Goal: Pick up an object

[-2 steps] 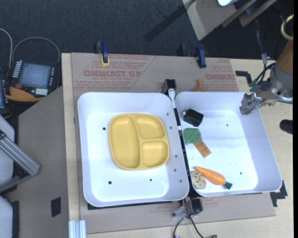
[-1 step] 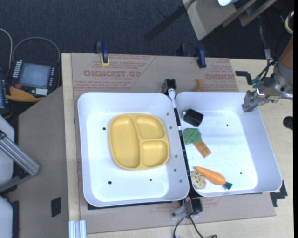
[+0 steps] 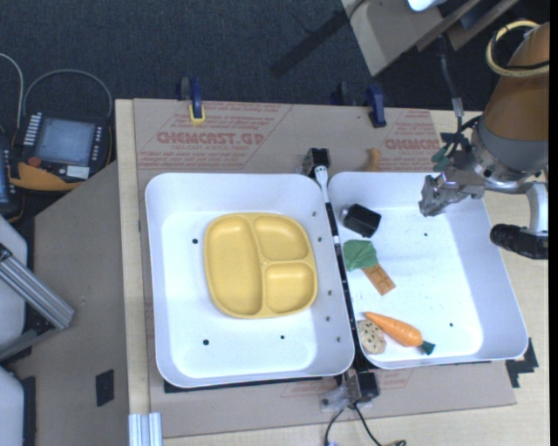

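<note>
gripper over right bin, grip state unclear | carrot: orange, tapered, green tip, lying flat

Bright, even overhead light; the white bins glare slightly, shadows stay soft, a lamp blows out at top, edges look soft.

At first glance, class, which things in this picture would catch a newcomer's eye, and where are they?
The yellow divided plate stands out most, lying in the middle of the left bin. Next comes the orange carrot near the front of the right bin. The arm's hand hangs over that bin's far right part.
</note>
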Robot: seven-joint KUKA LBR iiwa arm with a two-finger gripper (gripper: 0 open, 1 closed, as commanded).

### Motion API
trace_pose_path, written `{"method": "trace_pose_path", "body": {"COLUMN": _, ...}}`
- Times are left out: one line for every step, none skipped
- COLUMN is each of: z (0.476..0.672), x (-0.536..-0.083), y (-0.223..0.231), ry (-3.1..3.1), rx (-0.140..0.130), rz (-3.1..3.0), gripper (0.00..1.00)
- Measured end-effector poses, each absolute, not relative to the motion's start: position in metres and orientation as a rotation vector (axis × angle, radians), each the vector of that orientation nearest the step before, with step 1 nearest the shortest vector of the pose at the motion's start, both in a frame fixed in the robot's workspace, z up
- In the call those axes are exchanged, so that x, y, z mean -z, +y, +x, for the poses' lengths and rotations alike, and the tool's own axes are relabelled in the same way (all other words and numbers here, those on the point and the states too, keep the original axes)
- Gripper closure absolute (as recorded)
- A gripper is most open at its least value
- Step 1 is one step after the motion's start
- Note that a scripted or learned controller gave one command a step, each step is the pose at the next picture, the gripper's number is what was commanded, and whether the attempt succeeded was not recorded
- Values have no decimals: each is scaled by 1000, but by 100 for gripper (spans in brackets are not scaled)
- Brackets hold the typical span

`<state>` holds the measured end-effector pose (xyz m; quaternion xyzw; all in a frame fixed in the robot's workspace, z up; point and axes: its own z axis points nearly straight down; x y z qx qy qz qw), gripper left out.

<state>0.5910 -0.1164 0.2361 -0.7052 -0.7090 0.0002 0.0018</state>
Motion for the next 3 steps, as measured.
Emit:
{"method": "trace_pose_path", "body": {"z": 584, "x": -229, "y": -69, "ry": -2224, "rx": -1, "rz": -2213, "gripper": 100}}
{"method": "trace_pose_path", "body": {"z": 575, "x": -234, "y": -12, "ry": -2225, "rx": 0, "rz": -2212, "gripper": 100}}
{"method": "trace_pose_path", "body": {"z": 578, "x": -221, "y": 40, "ry": -2224, "rx": -4, "rz": -2212, "gripper": 100}}
